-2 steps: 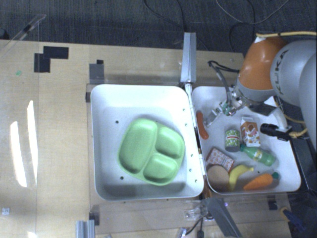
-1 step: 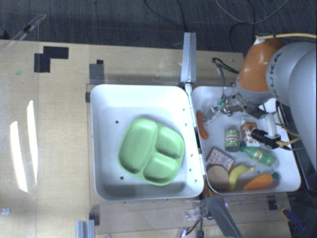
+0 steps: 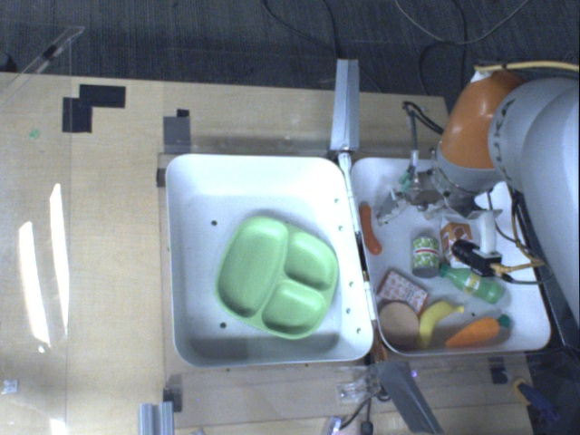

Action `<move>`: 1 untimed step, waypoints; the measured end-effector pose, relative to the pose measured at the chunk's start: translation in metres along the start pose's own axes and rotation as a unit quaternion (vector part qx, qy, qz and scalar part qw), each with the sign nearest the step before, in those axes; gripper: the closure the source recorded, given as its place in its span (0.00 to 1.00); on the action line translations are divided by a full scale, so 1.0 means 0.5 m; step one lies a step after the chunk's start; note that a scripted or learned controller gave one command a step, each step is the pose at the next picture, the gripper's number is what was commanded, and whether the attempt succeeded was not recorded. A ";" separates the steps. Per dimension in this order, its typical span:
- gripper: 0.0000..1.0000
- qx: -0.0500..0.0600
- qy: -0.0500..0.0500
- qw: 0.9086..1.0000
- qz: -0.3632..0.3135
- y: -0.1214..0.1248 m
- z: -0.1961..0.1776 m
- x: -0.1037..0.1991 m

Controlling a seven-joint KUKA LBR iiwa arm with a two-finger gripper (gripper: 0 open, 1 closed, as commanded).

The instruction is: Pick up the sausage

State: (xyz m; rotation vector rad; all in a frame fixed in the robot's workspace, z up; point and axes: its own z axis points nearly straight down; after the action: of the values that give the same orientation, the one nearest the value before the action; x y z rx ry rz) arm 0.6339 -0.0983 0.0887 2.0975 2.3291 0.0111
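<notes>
The sausage [image 3: 367,227] is a slim red-orange piece lying lengthwise against the left wall of the right bin [image 3: 535,333]. My gripper [image 3: 405,199] hangs over the upper part of that bin, a short way up and to the right of the sausage and apart from it. Nothing shows in its grasp. The grey arm with its orange band [image 3: 471,130] comes in from the right and covers the bin's upper right corner.
Below the gripper the right bin holds a small green can [image 3: 423,255], a red-and-white packet [image 3: 453,236], a green bottle [image 3: 473,284], a patterned packet [image 3: 401,287], a brown round item [image 3: 399,321], a banana [image 3: 438,317] and a carrot [image 3: 473,333]. The left bin [image 3: 190,188] holds a green divided plate [image 3: 276,275].
</notes>
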 end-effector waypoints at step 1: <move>0.00 0.001 0.000 1.000 -0.031 0.077 0.003 0.022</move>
State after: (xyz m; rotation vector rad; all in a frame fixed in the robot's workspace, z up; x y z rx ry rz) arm 0.6712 -0.0831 0.0877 2.0250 2.3935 0.0073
